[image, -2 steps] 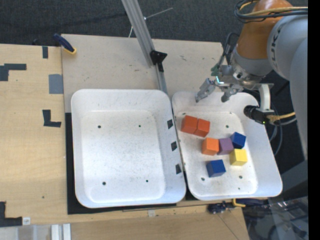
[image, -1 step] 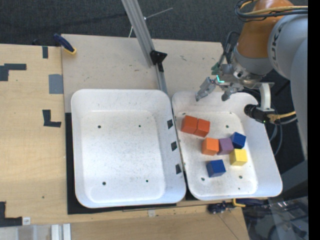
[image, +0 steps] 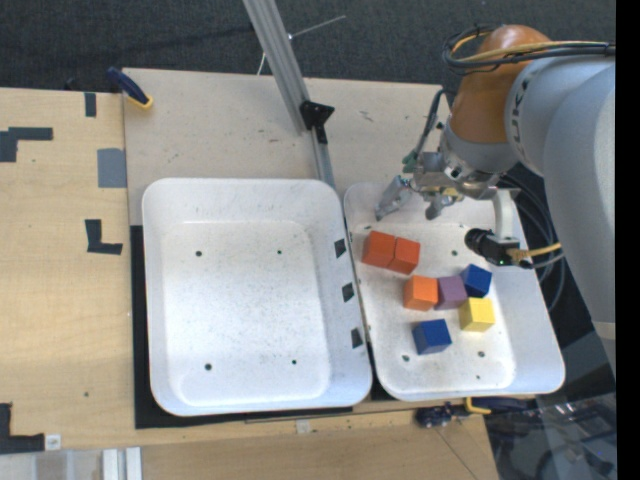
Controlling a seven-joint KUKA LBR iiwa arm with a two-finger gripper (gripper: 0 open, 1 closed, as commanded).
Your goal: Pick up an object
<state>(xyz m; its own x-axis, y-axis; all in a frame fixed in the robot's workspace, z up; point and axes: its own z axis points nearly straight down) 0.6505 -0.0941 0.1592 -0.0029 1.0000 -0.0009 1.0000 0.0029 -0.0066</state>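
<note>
Hovering over right bin (image: 520,368), pincer (image: 412,202) spread apart, holding nothing; orange block (image: 390,252) just below it; next: descend, clamp.

No readable text or labels

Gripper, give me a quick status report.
Gripper open, above right bin's far end, holding nothing. Orange block nearest, just below it. Nothing in the way.
</note>
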